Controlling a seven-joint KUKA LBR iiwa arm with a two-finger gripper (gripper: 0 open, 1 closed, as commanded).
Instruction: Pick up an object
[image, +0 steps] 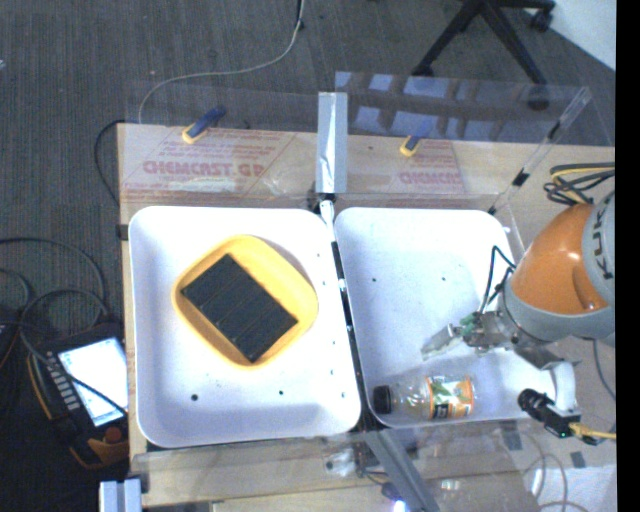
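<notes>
Small bottle (428, 396) lies on its side at front edge of right bin (400, 260), prob. rolled there. Gripper (462, 332) hovers just above-right of it, not touching; we judge an approach. Yellow dish (290, 275) sits in left bin (160, 250) on the desk (200, 170).

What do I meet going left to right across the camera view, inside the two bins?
Yellow dish with dark square pad in the left bin → clear plastic bottle lying in the right bin → gripper → the arm's orange band.
</notes>
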